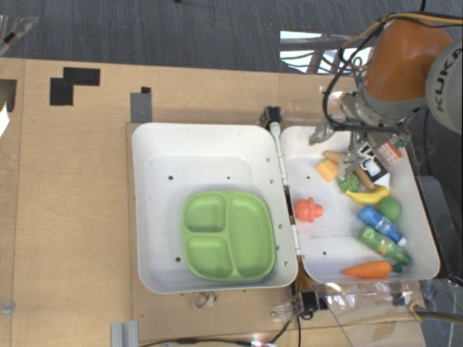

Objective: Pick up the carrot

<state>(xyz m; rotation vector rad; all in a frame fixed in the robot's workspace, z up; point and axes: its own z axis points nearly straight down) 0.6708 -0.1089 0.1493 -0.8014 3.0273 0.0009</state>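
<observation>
- The gripper (356, 166) hangs over the far end of the right bin (427, 226), its dark fingers among clutter; whether they are apart or together cannot be told.
- Just beside it lie a yellow wedge (328, 170) and a banana (366, 194).
- Nearer the camera sit a green ball (390, 208), a blue bottle (380, 223), a green bottle (383, 246) and an orange-red toy (308, 210).
- The carrot (367, 270) lies at the bin's near edge, well apart from the gripper.
- The left bin (155, 165) holds a green divided plate (228, 235).
</observation>
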